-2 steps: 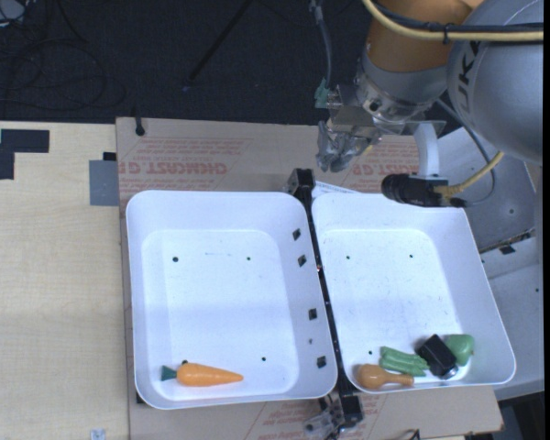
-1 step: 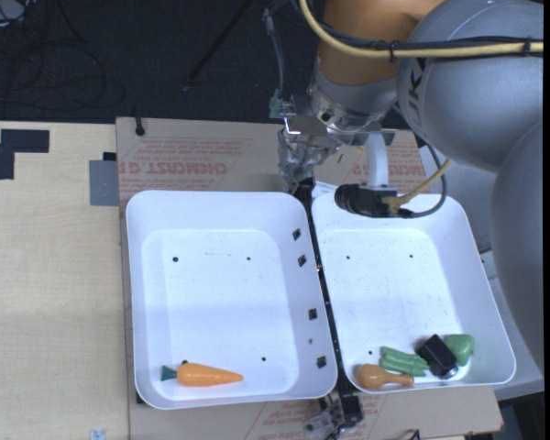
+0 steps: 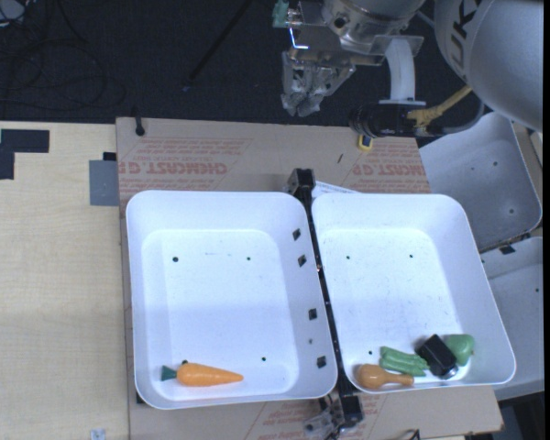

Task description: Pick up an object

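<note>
The hand point(image 3: 304, 90) hangs high above the far edge of the table point(image 3: 46, 273), over the dark area behind the two bins, and it is well apart from every object; from this slanted view I cannot tell its state, and nothing is seen held in it. In the left bin point(image 3: 147, 246) there is one orange carrot point(image 3: 208, 375) lying flat near the front wall. Its long axis runs almost parallel to this front wall, from left to right, with the green leafy end point(image 3: 169, 372) pointing to the left and the thin tip pointing to the right, a little toward the front. In the right bin point(image 3: 477, 264) a small group of objects is gathered in the front right corner: a tan pear-shaped piece point(image 3: 381, 378) with its narrow end to the right, a green bean pod point(image 3: 403, 361) just behind it, a black block point(image 3: 437, 355) leaning beside the pod, and a green rounded item point(image 3: 460, 345) touching the black block on its right side. A brown cardboard sheet point(image 3: 211, 159) lies under both bins
</note>
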Controlling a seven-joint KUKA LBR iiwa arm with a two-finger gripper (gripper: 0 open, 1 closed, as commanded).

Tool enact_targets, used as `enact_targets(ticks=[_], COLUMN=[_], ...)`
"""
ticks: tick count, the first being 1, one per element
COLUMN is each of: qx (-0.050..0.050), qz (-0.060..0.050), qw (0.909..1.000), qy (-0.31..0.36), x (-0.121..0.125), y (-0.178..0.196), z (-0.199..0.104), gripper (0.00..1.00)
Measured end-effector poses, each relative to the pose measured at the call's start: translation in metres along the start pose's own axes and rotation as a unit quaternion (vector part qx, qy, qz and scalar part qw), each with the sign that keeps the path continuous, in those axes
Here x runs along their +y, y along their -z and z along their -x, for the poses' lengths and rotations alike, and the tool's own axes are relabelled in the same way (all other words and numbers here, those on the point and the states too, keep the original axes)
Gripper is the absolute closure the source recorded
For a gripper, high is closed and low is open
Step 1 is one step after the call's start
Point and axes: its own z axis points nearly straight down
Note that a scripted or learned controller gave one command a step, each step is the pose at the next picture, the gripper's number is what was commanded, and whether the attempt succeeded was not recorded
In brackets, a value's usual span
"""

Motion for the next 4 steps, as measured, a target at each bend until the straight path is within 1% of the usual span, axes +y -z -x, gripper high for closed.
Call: enact_targets(ticks=[1, 2, 3, 4], qx=[0.000, -0.004, -0.002, -0.004], qz=[-0.008, -0.011, -0.010, -0.011], qw=[1.0000, 0.9999, 1.0000, 0.9999], qy=[0.003, -0.004, -0.001, -0.005], x=[-0.011, -0.001, -0.002, -0.002], y=[-0.002, -0.063, -0.091, -0.147], z=[-0.114, -0.066, -0.108, -0.053], gripper=[1.00, 1.00, 1.00, 1.00])
